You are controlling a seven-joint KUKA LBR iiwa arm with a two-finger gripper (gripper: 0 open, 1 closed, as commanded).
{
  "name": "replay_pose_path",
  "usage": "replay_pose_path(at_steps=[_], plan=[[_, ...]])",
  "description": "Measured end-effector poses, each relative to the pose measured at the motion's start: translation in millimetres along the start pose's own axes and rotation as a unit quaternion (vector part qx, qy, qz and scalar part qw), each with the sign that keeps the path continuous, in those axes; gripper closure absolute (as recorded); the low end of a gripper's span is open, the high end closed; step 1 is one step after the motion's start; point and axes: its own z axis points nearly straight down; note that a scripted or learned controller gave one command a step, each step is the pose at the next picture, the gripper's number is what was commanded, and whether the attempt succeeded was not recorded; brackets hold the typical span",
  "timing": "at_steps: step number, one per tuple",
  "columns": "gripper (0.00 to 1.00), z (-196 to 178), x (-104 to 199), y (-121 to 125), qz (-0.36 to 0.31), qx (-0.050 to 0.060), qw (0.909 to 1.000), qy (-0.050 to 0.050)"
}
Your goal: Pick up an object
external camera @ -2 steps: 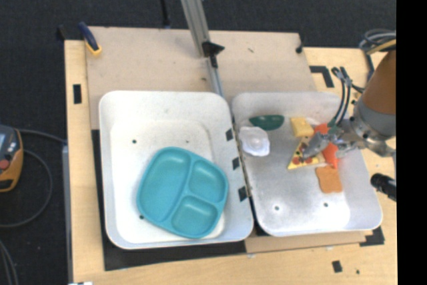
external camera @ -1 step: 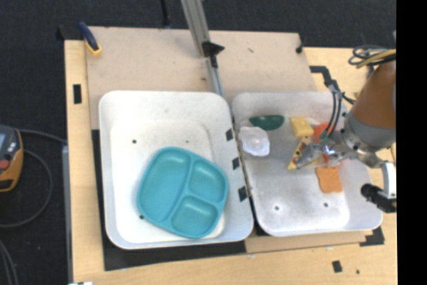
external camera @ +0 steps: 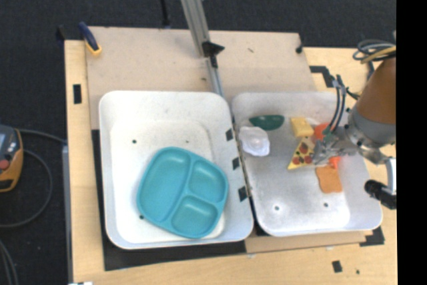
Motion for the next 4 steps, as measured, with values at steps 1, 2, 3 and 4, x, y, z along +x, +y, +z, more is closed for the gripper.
replay_pose_path(at_steps=[1,2,3,4], plan=[[1.00,-59,-7,10,-0.002,-0.001,1.0000,0.000],[1.00,-114,-9,12,-0.003,-0.001,1.0000,0.000],[1.00,-115,36,31,-0.004,0.001,1.0000,0.001],[1.00,-104,83,47,-0.004,0.002,1.0000,0.002]])
